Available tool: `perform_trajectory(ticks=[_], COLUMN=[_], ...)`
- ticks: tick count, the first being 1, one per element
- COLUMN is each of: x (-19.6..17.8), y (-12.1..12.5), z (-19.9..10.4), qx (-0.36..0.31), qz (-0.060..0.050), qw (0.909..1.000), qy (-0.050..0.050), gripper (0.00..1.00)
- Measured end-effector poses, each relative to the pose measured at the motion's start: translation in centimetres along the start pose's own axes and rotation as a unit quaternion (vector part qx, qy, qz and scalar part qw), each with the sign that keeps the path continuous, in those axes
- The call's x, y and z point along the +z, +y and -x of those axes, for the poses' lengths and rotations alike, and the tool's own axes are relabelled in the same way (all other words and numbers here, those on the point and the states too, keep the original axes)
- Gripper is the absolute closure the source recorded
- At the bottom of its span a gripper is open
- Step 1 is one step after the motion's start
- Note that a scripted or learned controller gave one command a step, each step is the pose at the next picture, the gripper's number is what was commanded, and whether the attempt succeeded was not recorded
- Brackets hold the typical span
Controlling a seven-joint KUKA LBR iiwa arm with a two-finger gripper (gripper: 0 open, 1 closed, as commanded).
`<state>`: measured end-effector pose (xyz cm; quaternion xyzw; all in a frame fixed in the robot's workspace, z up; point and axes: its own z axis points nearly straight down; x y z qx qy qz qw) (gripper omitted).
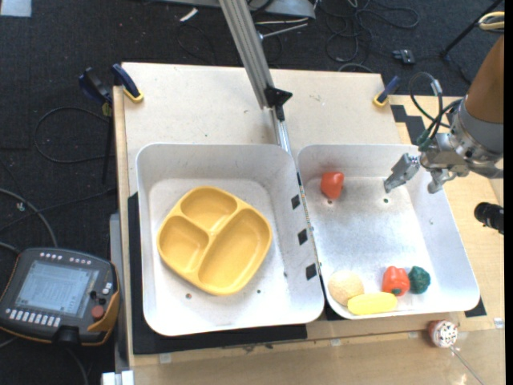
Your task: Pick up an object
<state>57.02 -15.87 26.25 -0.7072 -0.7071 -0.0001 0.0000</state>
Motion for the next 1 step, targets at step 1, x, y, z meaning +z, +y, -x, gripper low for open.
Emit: perform_trajectory(ticks=[1], x=[9.63], y=[5.16], z=[-6.21], qx=[-0.004], qz=[-0.002], qw=[1.0000], qy=[0.001], gripper=[0.00])
